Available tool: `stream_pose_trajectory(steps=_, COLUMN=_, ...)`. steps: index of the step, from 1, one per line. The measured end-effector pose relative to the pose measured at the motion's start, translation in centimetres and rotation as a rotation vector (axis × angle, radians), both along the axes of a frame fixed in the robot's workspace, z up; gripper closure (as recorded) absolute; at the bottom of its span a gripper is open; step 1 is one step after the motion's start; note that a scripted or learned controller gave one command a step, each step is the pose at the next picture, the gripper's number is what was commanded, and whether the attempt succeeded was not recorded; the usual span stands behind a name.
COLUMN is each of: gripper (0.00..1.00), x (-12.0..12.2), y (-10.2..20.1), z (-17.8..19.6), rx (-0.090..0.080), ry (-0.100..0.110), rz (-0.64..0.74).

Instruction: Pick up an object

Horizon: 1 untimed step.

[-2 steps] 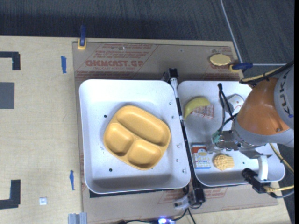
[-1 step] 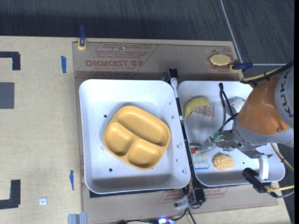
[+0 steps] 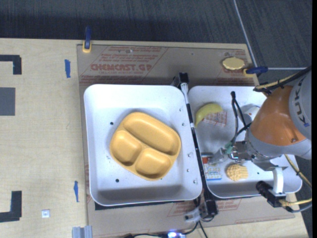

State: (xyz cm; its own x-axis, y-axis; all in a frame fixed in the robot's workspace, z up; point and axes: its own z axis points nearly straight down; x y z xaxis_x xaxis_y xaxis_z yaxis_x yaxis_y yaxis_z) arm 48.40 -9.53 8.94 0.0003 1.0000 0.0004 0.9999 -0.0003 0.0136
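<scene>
Down over the right-hand shallow white plastic bin (image 3: 218, 188), the grey arm with its orange band (image 3: 276, 123) reaches in from the right, its end effector (image 3: 237, 151) hanging low just above a small round yellow waffle-textured toy (image 3: 237, 171) near the bin's front wall; whether the end effector is spread or pressed together cannot be told from where I stand, since the wrist and cables cover it. A yellow banana-shaped toy (image 3: 208, 111) lies toward the bin's back on a clear wrapper, and a small red-and-blue printed packet (image 3: 211, 168) sits by the left wall, beside the waffle piece. The left white bin (image 3: 97, 133) carries a large mustard-yellow three-compartment plastic tray (image 3: 144, 145), tilted at an angle. A clean pick here would likely mean centring over the waffle piece, keeping clear of the packet and the wall, and descending straight. Both bins rest on a brown cardboard sheet (image 3: 124, 63) laid over the pale wooden counter (image 3: 39, 133), marked with blue tape; dark carpet (image 3: 148, 9) lies beyond.
</scene>
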Motion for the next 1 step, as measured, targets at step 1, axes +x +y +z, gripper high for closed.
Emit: stream_pose_trajectory(steps=1, gripper=0.0, x=-0.02, y=0.21, z=-0.02, rx=-0.003, ry=-0.001, rz=-0.002)
